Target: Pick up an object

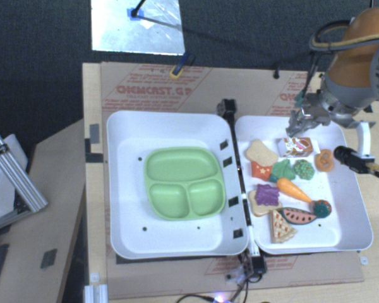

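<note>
The right bin [350,223] holds a cluster of toy food. Among it are a white and red wrapped item [298,146], a pretzel [324,160], a green broccoli piece [304,168], a carrot [295,189], a tan bread slice [261,151], a purple-topped toast [266,198], a watermelon slice [299,216] and a pizza wedge [280,228]. My gripper [296,127] hangs over the back of this bin, its tips just above the wrapped item. Nothing is visibly held between them.
The left bin [129,137] carries a green divided plate [183,183]. A black divider with clips [235,169] runs between the bins. Cardboard lies under both bins, and a shiny sheet [138,17] lies at the back.
</note>
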Available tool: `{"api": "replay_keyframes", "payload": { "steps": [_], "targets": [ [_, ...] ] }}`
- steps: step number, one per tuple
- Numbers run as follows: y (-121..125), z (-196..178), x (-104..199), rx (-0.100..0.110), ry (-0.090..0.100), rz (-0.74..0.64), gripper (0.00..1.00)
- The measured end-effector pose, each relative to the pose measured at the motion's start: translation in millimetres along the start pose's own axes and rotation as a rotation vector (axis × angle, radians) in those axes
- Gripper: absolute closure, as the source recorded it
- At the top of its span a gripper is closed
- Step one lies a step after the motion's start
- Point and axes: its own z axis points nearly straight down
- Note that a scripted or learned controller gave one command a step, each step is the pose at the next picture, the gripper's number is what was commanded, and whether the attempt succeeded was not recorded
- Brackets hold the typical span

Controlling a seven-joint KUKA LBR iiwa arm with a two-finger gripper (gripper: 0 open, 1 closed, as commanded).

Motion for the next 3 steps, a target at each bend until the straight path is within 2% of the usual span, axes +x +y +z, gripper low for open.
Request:
{"api": "replay_keyframes", "payload": {
  "steps": [1, 2, 3],
  "targets": [
    [22, 8, 49, 0.003, 0.001, -0.003, 1.0],
    [31, -4, 46, 0.003, 0.001, -0.001, 1.0],
    [26, 9, 54, 0.006, 0.001, -0.001, 1.0]
  ]
}}
